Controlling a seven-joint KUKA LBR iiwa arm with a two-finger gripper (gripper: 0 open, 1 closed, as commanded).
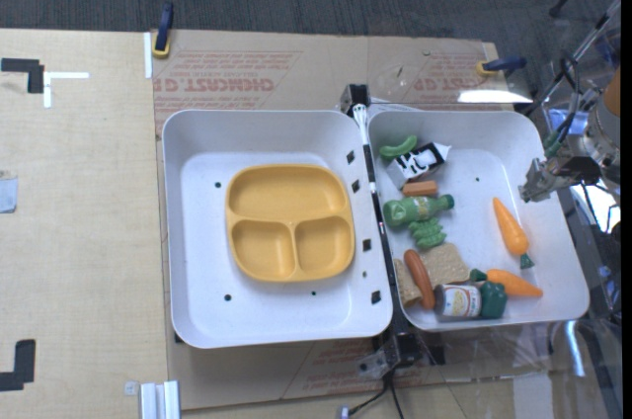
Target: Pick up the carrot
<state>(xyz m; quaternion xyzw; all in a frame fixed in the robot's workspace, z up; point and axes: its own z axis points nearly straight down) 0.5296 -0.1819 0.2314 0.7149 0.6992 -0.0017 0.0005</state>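
Observation:
Two orange carrots lie in the right bin [474,132]. One carrot [510,226] points up-left near the bin's right wall, its green stub at the lower end. The other carrot [515,285] lies flatter at the bin's front right corner. My gripper [536,184] hangs at the right wall of this bin, just above and to the right of the upper carrot's tip and apart from it. It carries nothing that I can see.
The right bin also holds green vegetable pieces [398,148], a black and white packet [423,157], a green bottle [420,208], a red sausage [418,277], a cracker [446,262] and a small jar [470,301]. A yellow divided plate [245,182] sits in the left bin [197,259].

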